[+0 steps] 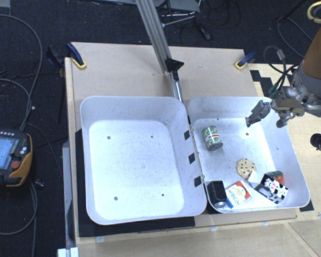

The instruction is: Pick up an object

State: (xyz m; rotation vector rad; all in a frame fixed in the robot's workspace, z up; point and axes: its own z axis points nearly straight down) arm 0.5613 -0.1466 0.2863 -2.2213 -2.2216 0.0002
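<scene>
My gripper [269, 116] hangs open over the right bin's [232, 108] upper right part, its two dark fingers [257, 113] spread apart with nothing between them. Below and left of it a small green can [212, 137] lies on the bin floor. A round tan cookie-like piece [246, 168] rests lower down. Along the bin's front edge sit a black box [217, 192], an orange and white packet [237, 192] and a black-and-white toy with red and green parts [273, 186].
The left bin [134, 159] lies beside the right one. A slanted metal pole [156, 28] comes down to the bins' shared back corner. Clamps [77, 58] hold the wooden bench at its back corners. A teach pendant [8, 157] lies at the far left.
</scene>
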